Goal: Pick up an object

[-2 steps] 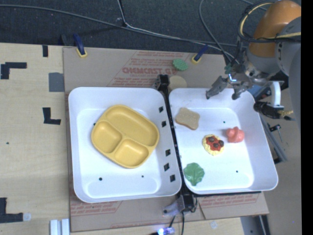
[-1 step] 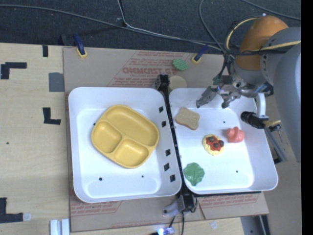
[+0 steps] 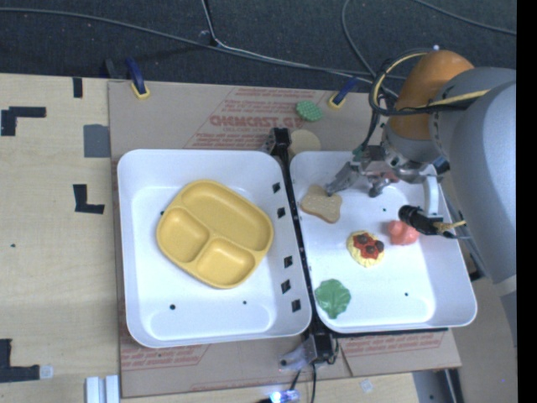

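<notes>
The right bin (image 3: pixel 419 305) holds a tan bread-shaped piece (image 3: pixel 321 206), a yellow pizza-like toy with red topping (image 3: pixel 366 248), a pink-red piece (image 3: pixel 403 232) and a green leafy toy (image 3: pixel 333 296). My gripper (image 3: pixel 357 183) hangs over the bin's far part, just right of and above the tan piece. Its fingers are spread open and nothing sits between them. The left fingertip (image 3: pixel 335 186) is close to the tan piece's upper edge.
A yellow divided plate (image 3: pixel 216 233) lies in the left bin (image 3: pixel 143 300). A green waffle-like toy (image 3: pixel 309 110) and a tan disc (image 3: pixel 304 139) sit on the cardboard behind the bins. The grey arm (image 3: pixel 491 166) covers the right bin's right side.
</notes>
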You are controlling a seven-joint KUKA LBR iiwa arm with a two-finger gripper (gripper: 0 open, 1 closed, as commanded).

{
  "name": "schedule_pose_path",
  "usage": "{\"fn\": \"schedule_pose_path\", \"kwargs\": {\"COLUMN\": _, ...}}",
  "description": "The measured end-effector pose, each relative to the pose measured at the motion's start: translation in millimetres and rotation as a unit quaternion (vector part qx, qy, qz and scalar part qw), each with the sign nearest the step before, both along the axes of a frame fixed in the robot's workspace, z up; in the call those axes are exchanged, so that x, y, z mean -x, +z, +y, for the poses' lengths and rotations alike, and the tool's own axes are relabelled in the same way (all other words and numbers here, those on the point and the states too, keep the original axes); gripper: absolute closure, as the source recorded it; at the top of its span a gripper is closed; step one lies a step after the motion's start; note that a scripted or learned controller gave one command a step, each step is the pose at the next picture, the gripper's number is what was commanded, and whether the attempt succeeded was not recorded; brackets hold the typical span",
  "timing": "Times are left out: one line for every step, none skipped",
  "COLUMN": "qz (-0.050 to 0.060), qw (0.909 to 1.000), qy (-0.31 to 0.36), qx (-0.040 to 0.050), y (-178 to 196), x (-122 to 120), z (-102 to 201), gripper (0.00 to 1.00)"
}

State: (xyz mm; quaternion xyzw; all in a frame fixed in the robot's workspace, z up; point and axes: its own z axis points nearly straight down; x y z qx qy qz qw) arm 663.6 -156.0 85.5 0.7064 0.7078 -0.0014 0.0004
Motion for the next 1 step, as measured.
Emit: {"fn": "schedule_pose_path", "kwargs": {"qz": -0.004, "qw": 1.0, "qy": 0.001, "qx": -0.0012, "y": 15.9, "x": -3.0, "z": 2.1, "gripper": 1.0}}
